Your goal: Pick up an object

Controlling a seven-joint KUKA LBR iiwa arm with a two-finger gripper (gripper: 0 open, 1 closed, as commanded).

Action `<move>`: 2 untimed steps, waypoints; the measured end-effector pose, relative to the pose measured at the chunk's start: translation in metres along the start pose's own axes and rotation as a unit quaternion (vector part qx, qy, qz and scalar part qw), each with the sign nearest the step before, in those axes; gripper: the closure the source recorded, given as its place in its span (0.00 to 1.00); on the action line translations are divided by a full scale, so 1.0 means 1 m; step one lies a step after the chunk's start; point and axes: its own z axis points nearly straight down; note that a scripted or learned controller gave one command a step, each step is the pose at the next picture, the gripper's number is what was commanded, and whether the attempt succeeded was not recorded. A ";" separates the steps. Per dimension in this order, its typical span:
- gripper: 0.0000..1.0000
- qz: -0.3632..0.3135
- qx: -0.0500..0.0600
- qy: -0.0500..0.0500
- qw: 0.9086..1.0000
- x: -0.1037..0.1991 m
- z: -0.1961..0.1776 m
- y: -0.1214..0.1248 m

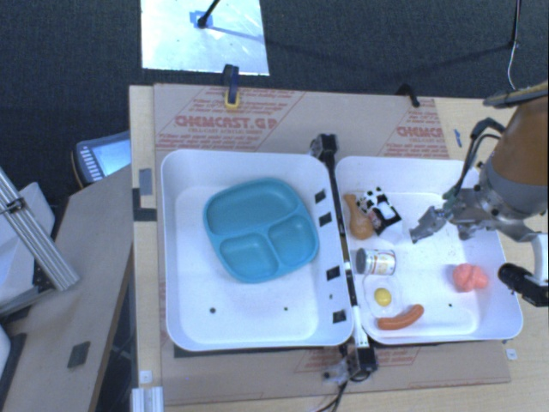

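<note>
In the right bin [493, 320], the gripper [424, 228] hangs empty; whether it is apart or together I cannot tell. The pink object [468, 277] lies near it, toward the bin's front-right. A good pick probably means centring above that object before descending.
</note>
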 end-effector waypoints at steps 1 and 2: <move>0.00 -0.001 -0.006 -0.001 1.000 0.000 -0.006 0.003; 0.00 0.000 -0.004 -0.001 1.000 -0.005 0.040 -0.004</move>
